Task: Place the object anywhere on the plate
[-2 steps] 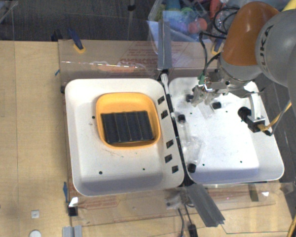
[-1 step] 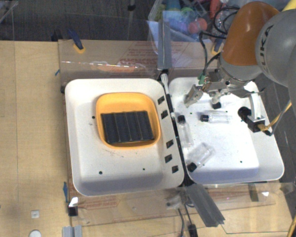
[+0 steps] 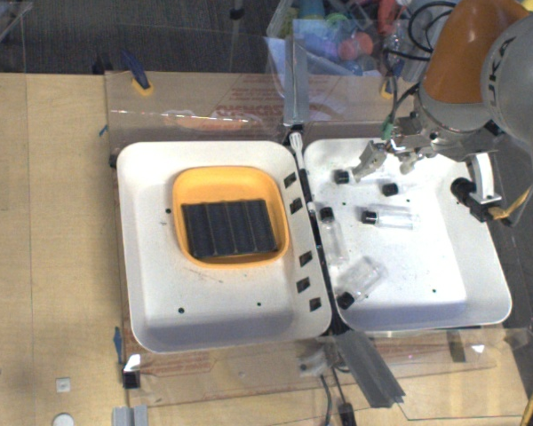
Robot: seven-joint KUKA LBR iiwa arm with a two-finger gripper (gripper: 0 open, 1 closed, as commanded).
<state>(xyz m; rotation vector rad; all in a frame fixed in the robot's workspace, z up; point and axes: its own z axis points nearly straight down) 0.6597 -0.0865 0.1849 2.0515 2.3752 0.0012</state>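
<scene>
Over the right bin (image 3: pixel 480 282), near its back rim, the gripper (image 3: pixel 393 152) hangs low; whether it is released or clenched cannot be told, and nothing is seen held in it. Several small clear vials with black caps lie in this bin, one vial (image 3: pixel 386 218) just in front of the gripper. The orange plate (image 3: pixel 231 181), carrying a dark ribbed insert, sits in the left bin (image 3: pixel 151 309). Recommended: centre over one vial, descend squarely, close across its narrow body.
</scene>
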